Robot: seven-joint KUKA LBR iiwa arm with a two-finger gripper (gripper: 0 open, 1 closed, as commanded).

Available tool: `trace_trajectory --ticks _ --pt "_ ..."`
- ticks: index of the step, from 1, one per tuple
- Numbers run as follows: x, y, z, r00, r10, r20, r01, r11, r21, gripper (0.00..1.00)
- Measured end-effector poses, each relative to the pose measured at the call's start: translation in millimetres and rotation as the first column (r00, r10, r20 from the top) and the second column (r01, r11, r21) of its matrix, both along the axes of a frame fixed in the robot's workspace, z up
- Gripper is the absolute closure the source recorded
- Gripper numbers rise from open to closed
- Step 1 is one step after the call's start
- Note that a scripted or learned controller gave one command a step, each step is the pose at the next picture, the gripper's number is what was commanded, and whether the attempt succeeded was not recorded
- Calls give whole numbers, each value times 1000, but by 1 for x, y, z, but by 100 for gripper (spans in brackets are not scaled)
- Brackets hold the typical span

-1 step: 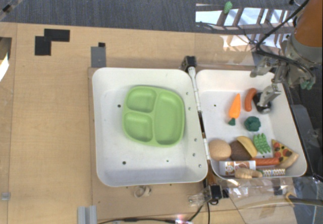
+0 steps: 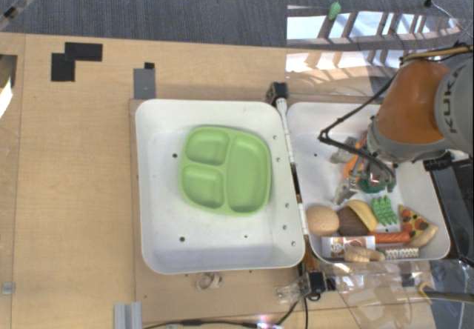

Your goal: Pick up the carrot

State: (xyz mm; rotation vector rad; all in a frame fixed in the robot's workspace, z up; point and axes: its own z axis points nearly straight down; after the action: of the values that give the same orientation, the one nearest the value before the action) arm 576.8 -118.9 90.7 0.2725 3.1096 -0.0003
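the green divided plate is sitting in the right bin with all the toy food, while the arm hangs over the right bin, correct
Not quite. The camera view shows the green divided plate alone in the left bin, not the right one. The toy food is piled at the near edge of the right bin, and the arm does hang over that bin.

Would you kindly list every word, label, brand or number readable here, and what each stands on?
"KU", cut off at the edge, on the grey arm beside its orange band.
Print on the packet along the right bin's near wall: too small to read.
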Motion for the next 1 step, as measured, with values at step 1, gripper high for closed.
trace_trajectory --ticks 1 --pt "22 0 -2 901 -434 -6 434 901 7 0"
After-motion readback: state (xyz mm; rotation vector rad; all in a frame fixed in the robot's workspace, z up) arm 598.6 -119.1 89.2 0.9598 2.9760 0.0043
